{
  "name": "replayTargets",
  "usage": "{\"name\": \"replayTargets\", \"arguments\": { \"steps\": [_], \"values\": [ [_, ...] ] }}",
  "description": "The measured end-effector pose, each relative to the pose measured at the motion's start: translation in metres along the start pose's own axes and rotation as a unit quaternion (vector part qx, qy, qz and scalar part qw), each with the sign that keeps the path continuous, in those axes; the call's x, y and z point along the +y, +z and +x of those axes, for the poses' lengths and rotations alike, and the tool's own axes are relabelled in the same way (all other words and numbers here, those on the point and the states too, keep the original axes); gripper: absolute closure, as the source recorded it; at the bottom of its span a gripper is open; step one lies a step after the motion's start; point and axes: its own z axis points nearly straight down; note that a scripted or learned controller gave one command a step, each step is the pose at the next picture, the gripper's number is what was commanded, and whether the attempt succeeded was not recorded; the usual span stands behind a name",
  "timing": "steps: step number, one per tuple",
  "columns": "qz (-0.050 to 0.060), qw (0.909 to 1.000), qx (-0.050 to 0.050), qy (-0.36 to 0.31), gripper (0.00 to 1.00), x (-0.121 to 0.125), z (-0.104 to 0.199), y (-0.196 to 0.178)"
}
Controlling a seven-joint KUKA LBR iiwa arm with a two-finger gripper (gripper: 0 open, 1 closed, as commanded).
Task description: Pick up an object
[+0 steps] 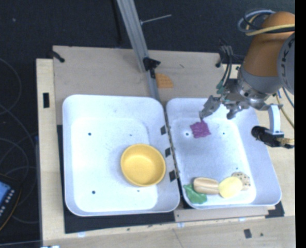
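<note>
Two white bins sit side by side on the table: the left bin occupies the centre-left of the frame, the right bin the centre-right. The left bin holds one item, a yellow bowl, upright, in its lower right area near the divide between the bins. The right bin holds five items. One purple block lies in its upper left area. Four items cluster along its lower edge: one green piece at the lower left corner, one tan roll just beside it, one yellow lemon touching the roll's right end, and one speckled ball just behind the lemon. One arm enters from the upper right of the frame. Its claw hangs over the upper part of the right bin, with its two fingers spread apart and nothing between them. The left finger ends just above and right of the block; whether it touches the block cannot be determined. One metal pole rises from the table at top centre.
</note>
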Motion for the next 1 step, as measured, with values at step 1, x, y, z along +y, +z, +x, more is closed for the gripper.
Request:
{"name": "replayTargets", "arguments": {
  "steps": [1],
  "values": [
    [0.0, 1.0, 0.0, 0.0, 0.0, 0.0, 0.0001, 0.0]
  ]
}}
